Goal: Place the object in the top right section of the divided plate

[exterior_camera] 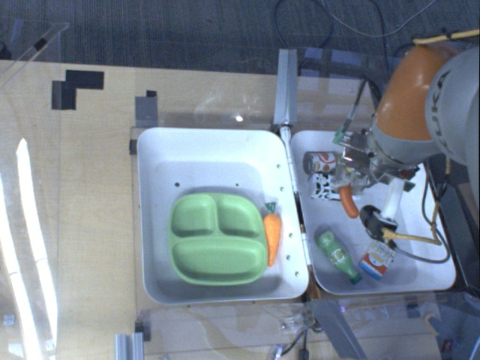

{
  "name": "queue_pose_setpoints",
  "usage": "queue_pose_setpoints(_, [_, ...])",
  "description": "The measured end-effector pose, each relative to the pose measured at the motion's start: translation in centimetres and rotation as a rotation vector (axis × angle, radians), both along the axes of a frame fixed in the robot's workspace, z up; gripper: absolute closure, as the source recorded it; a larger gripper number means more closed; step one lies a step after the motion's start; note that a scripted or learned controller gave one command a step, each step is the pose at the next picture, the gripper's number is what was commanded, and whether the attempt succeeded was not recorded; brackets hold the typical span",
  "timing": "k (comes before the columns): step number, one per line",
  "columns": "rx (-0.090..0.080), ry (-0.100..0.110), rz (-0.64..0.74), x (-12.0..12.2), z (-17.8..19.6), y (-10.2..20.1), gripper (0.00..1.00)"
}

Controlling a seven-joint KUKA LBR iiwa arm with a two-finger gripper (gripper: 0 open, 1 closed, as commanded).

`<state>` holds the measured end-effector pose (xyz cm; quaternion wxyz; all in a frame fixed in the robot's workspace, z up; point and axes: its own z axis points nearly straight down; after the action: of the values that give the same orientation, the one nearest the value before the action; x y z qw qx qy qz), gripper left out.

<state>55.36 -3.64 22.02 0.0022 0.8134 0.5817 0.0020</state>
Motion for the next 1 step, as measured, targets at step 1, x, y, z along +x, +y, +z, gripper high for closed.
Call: queue_pose_setpoints(1, [0.002, 0.003, -0.065, 1.9, -3.56, 4.71, 1.0])
